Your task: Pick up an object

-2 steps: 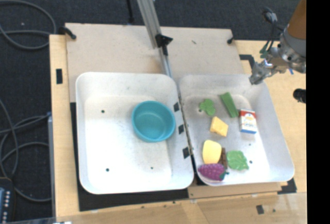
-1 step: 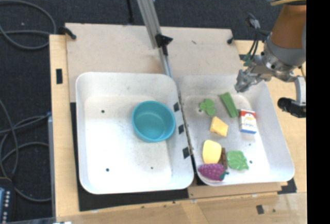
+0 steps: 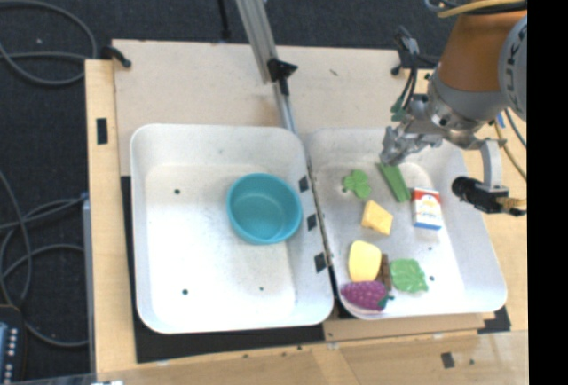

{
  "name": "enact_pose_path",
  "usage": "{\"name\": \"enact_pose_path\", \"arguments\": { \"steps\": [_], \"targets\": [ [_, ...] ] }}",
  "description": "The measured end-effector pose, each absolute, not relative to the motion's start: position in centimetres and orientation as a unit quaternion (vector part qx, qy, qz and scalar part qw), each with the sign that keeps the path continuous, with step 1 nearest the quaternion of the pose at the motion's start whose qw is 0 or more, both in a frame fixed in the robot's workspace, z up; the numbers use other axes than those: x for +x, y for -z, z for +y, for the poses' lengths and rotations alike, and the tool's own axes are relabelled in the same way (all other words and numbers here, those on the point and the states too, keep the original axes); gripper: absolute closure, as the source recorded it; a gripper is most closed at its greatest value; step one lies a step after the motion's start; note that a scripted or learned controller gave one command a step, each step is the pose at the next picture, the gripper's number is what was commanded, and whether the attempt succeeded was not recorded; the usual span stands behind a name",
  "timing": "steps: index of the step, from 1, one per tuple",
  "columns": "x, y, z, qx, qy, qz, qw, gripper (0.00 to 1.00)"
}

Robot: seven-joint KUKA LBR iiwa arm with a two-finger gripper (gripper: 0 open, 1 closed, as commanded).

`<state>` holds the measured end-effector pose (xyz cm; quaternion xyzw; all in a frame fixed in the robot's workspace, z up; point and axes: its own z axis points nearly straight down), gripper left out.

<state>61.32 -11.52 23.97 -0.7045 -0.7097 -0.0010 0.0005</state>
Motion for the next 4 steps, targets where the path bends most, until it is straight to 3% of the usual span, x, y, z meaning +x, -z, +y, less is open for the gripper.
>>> {"name": "enact_pose_path", "arguments": {
  "steps": [4],
  "targets": [
    [50.7, -23.5, 7.9, -0.705, 0.0002, -0.71, 0.001, 1.0]
  ]
}}
